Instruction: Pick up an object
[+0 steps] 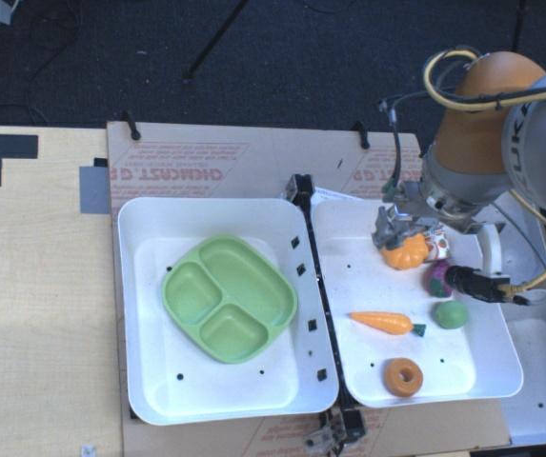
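Evidently, target: the orange pumpkin-like toy [406,253], judged the object in play because it lies right under the gripper.
Target location: far part of the right bin [501,374], towards that bin's back wall, touching or nearly touching a small white-and-red item [436,247] on its right.
Target shape: squat and rounded, no clear long axis, so approach angle should matter little.
Key relation: the gripper [394,228] sits just above and slightly to the view's left of the toy; its dark fingertips overlap the toy's upper left edge.
Gripper state: cannot tell whether it is spread or pressed together; the grey wrist block hides the tips, and no object is visibly between them.
Arm: grey with an orange band [487,103], entering from the right and hanging over the bin's back right corner.
Neighbours: purple toy [438,278] and green ball [451,314] just beside the target's right, near side; a carrot [384,323] lies well apart, its long axis running left-right; a ring doughnut [404,377] sits nearer the front.
Left bin: left bin [149,388] holds a green divided plate [230,298], far from the gripper.
Judgement: a short descent, shifted a little right, would centre on the toy; crowding on its right risks a nudge.
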Available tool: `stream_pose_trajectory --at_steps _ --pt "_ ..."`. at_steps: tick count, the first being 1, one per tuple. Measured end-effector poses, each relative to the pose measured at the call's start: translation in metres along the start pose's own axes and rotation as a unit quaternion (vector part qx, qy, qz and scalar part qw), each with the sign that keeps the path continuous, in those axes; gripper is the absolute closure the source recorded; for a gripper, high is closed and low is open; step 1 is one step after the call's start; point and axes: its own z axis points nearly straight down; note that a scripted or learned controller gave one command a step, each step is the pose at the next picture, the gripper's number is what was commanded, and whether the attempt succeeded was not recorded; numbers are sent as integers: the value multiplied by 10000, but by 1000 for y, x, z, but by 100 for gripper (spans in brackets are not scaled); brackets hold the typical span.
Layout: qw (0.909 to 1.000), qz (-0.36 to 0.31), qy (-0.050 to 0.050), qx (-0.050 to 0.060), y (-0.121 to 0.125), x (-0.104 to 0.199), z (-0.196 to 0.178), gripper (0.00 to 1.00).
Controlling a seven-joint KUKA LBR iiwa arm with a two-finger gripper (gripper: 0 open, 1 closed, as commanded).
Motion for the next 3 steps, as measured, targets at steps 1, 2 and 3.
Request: stream_pose_trajectory --at_steps 1,2,3 --pt "10000 -9 1 -9 7 56 -8 100" --pt "10000 -5 0 7 2 113 5 100" --pt "10000 -7 -2 8 -3 165 11 100"
